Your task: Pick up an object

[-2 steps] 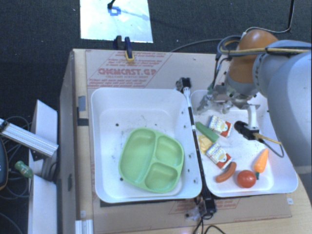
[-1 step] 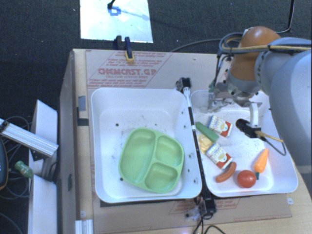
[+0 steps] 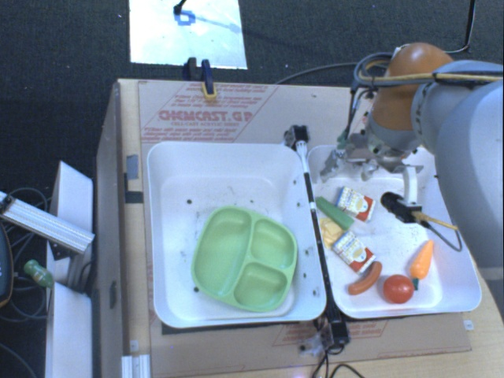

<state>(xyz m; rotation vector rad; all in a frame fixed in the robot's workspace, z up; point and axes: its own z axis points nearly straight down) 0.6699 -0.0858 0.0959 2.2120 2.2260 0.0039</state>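
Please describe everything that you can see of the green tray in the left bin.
The green divided tray is pale green and looks like smooth plastic, with rounded corners and three compartments, one long and two smaller. It lies flat and right side up on the floor of the left bin, turned at a slant, towards the near right corner. Nothing lies in it.

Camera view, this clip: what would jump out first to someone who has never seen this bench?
The pale green plastic divided tray lying in the left white bin draws the eye first. Next comes the scatter of toy food in the right white bin: a red tomato, an orange carrot and a brown sausage near its front edge. The big grey arm with its orange band looms over that bin's far end.
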